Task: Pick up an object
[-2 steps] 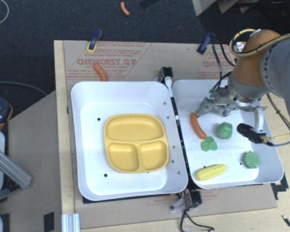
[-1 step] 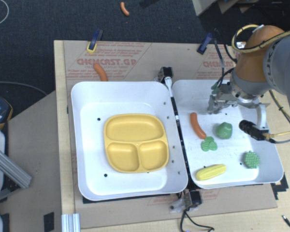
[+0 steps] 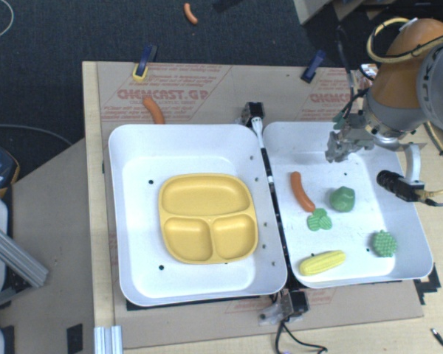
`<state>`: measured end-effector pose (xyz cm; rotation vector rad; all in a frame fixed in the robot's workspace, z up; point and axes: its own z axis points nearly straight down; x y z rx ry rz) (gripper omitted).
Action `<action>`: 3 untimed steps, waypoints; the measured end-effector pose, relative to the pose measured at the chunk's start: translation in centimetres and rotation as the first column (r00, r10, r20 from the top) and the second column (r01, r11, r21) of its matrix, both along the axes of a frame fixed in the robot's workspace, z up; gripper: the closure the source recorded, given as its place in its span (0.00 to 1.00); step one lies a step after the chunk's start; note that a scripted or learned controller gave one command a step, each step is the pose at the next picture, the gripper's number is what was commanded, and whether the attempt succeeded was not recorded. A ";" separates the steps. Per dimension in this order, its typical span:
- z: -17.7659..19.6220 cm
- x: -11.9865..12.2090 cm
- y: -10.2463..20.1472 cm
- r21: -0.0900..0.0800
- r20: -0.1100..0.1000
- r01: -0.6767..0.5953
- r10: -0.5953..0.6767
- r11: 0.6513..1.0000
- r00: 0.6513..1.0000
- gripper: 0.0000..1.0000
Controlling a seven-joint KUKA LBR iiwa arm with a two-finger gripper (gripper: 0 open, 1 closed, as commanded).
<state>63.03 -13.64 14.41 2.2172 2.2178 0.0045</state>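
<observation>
My gripper hangs over the far part of the right bin, above and to the right of an orange-red sausage. A round green vegetable lies below the gripper. A small broccoli-like piece sits beside the sausage's near end. A yellow corn cob lies at the bin's near edge, and a bumpy green piece rests at the near right. Nothing shows between the fingers.
The left bin holds a yellow three-compartment tray. An orange sausage lies on the board behind the left bin, another on the dark floor. Clamps sit at the board's far edge.
</observation>
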 end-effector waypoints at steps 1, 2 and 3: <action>6.2 0.6 -0.7 -0.001 0.004 0.000 0.000 1.000 1.000 1.00; 8.3 0.7 -0.8 0.000 0.000 0.000 0.000 1.000 1.000 1.00; 9.3 1.3 4.7 0.002 -0.001 -0.005 0.005 1.000 1.000 1.00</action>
